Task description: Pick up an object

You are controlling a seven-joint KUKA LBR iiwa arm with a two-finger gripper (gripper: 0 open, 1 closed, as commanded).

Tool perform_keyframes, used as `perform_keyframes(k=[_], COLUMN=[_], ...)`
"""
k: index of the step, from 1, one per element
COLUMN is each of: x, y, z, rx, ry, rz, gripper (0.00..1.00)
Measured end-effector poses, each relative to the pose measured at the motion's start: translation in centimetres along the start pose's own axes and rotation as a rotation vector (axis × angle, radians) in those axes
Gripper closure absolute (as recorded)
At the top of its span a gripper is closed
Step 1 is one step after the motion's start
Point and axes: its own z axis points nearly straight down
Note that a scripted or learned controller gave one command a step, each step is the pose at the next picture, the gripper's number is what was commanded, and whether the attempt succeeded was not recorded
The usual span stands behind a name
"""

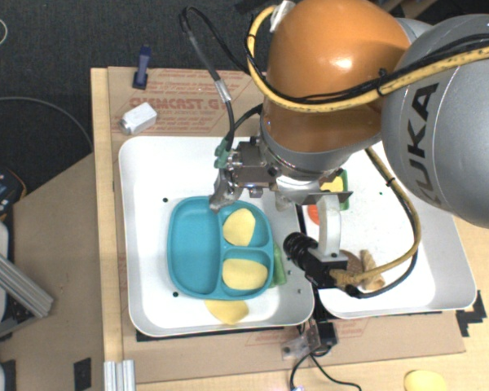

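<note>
The arm's orange band (334, 47) bulks closest to the lens, a glossy dome with a yellow cable (326, 100) looped across it, and the grey link (452, 112) beside it runs off to the right. Below the dome the wrist drops to the claw (265, 187), which hangs over the seam between the two white bins, just above the far right rim of the blue tray (197, 247). How wide the claw stands, and whether it has hold of anything, I cannot tell, as the wrist hides it.

At the near edge of the surface a yellow object (424, 380) lies outside the bins. In the left bin (143, 218) the blue tray has one large compartment on its left and two smaller ones on its right, each smaller one holding a yellow piece (239, 226). Another yellow piece (226, 309) lies in the bin just beside the tray's near edge.

In the right bin (440, 243) a tan object (365, 269) rests near the front, and something red (313, 214) peeks out beneath the wrist.

Farther back, on the cardboard, sit a small white block (138, 119) and a blue item (142, 66)
</note>
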Motion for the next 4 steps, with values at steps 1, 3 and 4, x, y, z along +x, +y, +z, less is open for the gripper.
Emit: perform_keyframes(k=[1,3,4], x=[-0.3,-0.1,0.0], y=[-0.2,0.1,0.1], z=[15.2,12.3,11.3], rx=[0.011,-0.007,-0.008], ry=[-0.004,0.004,0.004], rz=[-0.001,0.001,0.001], gripper=[0.0,1.0,1.0])
